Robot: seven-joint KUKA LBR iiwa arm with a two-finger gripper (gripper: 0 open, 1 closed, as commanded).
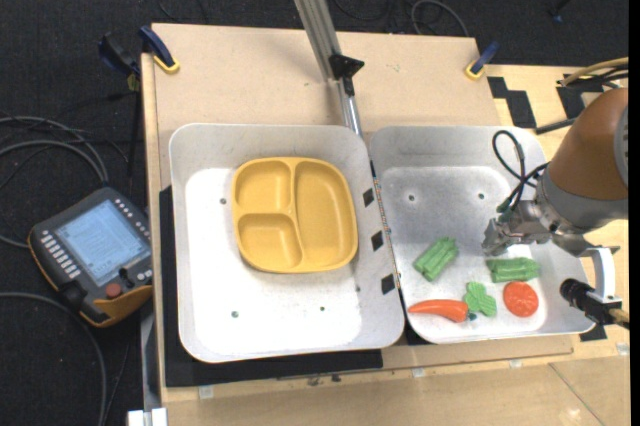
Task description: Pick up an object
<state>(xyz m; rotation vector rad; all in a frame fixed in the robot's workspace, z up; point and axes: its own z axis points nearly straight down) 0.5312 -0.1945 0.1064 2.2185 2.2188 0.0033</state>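
Nearest to the camera, along the near wall of the right bin (440, 146), lie a red pepper (440, 310), a small green piece (480, 299) and a red tomato (520, 298). Just beyond them a green block (513, 268) lies directly under the pincer (505, 236); how far it is open, I cannot tell. Probably these are light, stiff plastic toys, a little slippery, so the block's long flat sides look the best place to grip.

The grey arm (590, 164) with its orange band reaches in from the right. Its gripper (512, 236) points down, low near the right bin's (440, 154) right edge.
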